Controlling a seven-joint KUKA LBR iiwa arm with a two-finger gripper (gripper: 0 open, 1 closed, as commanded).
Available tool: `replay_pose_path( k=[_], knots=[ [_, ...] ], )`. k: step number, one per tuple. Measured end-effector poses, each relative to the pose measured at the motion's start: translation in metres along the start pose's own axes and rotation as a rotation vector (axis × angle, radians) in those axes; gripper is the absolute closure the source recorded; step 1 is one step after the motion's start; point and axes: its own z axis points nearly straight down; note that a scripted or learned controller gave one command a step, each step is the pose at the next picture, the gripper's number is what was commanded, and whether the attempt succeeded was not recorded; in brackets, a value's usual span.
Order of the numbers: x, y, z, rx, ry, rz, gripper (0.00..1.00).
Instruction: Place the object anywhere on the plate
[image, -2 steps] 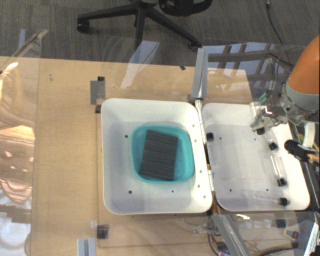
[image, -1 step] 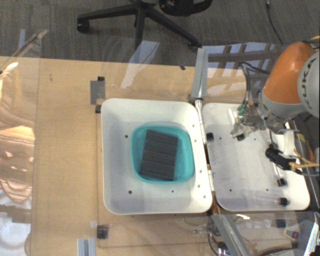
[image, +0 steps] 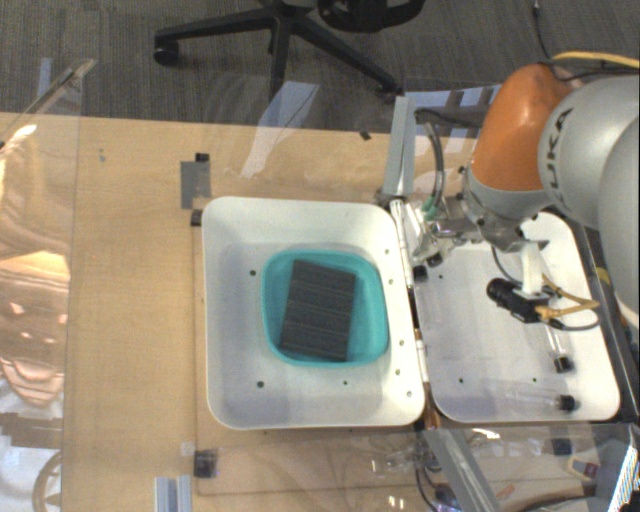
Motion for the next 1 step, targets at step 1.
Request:
replay_pose_path(
  k=[1],
  knots=[
    [0.0684,-0.0244,0.0009,0.003,0.001,-0.068,1.00]
  ],
)
